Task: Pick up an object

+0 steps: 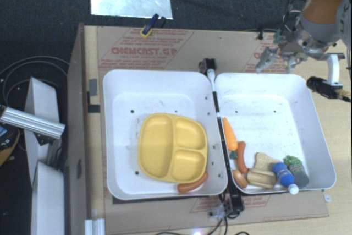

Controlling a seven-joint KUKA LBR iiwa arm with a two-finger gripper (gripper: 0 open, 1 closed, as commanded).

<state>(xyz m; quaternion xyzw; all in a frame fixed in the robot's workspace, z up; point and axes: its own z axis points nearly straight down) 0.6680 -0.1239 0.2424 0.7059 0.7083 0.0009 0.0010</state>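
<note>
My pincer [279,61]: fingers apart, nothing between them, above the right bin's [308,91] far rim; candidate objects, carrot [229,134], blue bottle [285,175], wooden pieces [263,172], crowded in that bin's near corner; risk, I judge: closing on two neighbours, or the carrot rolling against the wall; legible writing: "CHEMCAST GP" on the counter's brown sheet [144,51].

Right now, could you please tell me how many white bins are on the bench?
2, side by side. The left bin holds a yellow divided plate and a sausage. The right bin holds a carrot and other toy food piled in its near corner.
</note>
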